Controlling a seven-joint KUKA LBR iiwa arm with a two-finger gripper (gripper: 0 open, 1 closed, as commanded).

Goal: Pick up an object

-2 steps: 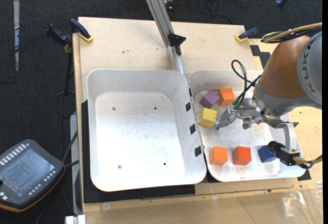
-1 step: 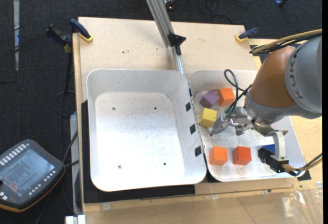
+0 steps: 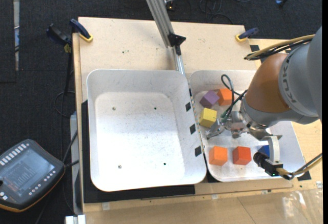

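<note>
Spanning most of the view, the bench (image 3: 128, 43) carried two white bins side by side. The left bin (image 3: 138, 130), the larger one, lay toward the bench's left edge. The right bin (image 3: 290, 141) touched it along their shared rim and sat toward the bench's near right corner.

The arm (image 3: 287, 84) came in over the bench's right edge, its grey and orange bulk covering the right bin's far right corner. A grey pendant (image 3: 25, 171) lay on the dark floor off the bench's near left corner. A slim metal pole (image 3: 156, 5) slanted down across the bench's far edge and ended where the two bins met.

The gripper (image 3: 225, 126) hung low over the middle of the right bin, just beside the yellow cube (image 3: 208, 117). Whether it was open or closed could not be told, and no cube was seen held in it.

All the cubes lay in the right bin. The yellow cube sat near the bin's left edge. The purple cube (image 3: 209, 98) lay just beyond it, toward the far edge, touching the far orange cube (image 3: 224, 96) on its right. Along the near edge, the near orange cube (image 3: 218, 156) and the red cube (image 3: 242, 156) stood close together but apart. A blue block (image 3: 261, 149) lay just right of the red cube, partly hidden.

Two small clamps with yellow tips gripped the bench's far corners, the left clamp (image 3: 79, 31) and the right clamp (image 3: 246, 34).
</note>
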